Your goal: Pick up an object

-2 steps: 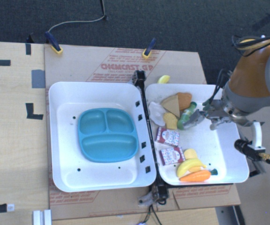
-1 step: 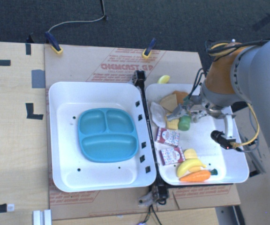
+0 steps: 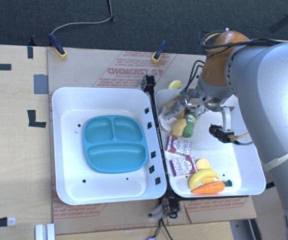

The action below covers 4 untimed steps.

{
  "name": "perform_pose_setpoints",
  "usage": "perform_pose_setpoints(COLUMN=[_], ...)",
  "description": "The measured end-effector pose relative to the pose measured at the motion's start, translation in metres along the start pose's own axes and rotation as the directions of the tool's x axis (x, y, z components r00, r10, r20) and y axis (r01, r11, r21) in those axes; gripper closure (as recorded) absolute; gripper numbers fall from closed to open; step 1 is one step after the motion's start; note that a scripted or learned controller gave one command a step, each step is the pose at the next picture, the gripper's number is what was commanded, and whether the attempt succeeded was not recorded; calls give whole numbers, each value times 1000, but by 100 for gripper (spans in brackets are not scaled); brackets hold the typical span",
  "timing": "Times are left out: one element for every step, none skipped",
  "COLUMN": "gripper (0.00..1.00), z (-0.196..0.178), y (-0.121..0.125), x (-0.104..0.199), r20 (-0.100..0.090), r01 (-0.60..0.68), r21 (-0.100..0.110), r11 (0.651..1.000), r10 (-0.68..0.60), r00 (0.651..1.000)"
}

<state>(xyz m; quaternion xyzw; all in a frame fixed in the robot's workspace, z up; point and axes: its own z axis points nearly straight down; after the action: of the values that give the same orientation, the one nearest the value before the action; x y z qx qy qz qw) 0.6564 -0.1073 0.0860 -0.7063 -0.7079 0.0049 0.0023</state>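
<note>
Progress looks early: you have the gripper (image 3: 186, 105) lowered into the far end of the right bin (image 3: 244, 169), right over a small cluster of things, but nothing is lifted clear of the bin. Under it you see a green-and-yellow toy like a corn cob (image 3: 186, 125), a crumpled grey-white piece (image 3: 170, 115) just beside it, and a pale yellow object (image 3: 174, 84) at the bin's far rim. The wrist and the orange band hide the tool, so you cannot tell how the jaws stand, nor whether they pinch anything; treat the grasp as unproven. Candidates for the pick lie elsewhere in the same bin: two red-and-white packets (image 3: 180, 155) in the middle, and a banana (image 3: 202, 177) touching a carrot (image 3: 210, 187) near the front edge, well apart from the arm. The left bin (image 3: 69, 109) bears a blue divided plate (image 3: 115, 143). What is left, as you can judge it: close on one item, probably the corn cob, and raise it free
</note>
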Motion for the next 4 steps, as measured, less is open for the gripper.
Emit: perform_pose_setpoints(gripper=[0,0,0,0], z=[0,0,-1,0], y=[-26,8,-4,-33], x=[9,6,4,11], r20=[1,1,1,0], r01=[-3,1,-2,-3], r21=[-13,14,-10,-14], r11=[1000,1000,1000,1000], r10=[3,-1,2,3], r00=[1000,1000,1000,1000])
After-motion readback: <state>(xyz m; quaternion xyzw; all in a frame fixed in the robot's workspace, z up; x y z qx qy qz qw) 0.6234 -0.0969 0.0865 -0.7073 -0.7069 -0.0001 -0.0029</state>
